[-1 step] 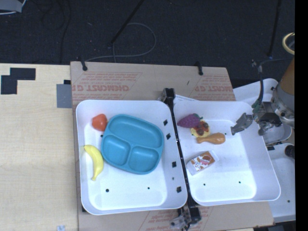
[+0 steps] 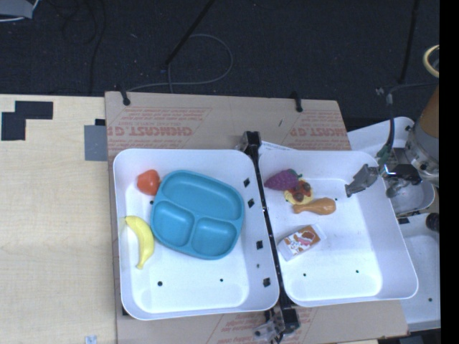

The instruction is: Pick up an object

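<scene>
**Claw waits at the right bin's edge**

Landmark: the chicken drumstick point(image 2: 315, 206) in the right bin point(image 2: 358, 278). Right of it, above the bin's rim, hovers the claw point(image 2: 367, 178), apparently holding nothing; whether it is spread or clenched I cannot tell. A clean pick probably means centring over the drumstick's narrow end, clear of the purple grapes point(image 2: 283, 179) touching it.

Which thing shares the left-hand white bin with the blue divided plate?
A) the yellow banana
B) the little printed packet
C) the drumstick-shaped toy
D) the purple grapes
A: the banana lies just left of the blue divided plate in the left bin, while the grapes, packet and drumstick toy all sit in the right bin.
</scene>
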Tool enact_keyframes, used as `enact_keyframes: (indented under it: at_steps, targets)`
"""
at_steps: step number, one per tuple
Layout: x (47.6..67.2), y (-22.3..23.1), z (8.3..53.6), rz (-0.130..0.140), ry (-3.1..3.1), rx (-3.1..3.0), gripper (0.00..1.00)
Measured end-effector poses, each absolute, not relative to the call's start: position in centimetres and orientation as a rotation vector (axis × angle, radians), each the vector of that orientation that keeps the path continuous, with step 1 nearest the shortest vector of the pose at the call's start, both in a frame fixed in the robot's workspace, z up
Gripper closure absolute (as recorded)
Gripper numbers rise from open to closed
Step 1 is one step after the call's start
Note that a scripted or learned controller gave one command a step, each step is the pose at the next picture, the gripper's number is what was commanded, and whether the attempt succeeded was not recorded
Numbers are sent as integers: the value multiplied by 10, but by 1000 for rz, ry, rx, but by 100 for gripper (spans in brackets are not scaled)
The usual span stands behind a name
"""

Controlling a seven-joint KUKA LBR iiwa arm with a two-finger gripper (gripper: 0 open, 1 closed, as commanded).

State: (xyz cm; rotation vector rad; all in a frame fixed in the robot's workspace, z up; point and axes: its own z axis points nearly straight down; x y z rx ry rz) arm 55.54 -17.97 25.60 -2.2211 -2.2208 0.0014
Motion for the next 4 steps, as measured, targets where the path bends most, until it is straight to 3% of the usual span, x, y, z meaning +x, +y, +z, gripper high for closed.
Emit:
enact_keyframes:
  at_steps: [2, 3, 4]
  targets:
    - [547, -176, 128, 6, -2216, -2215, 0]
    - [546, -175, 86, 3, -2218, -2220, 0]
    - [546, -177, 98, 2, -2214, -2226, 100]
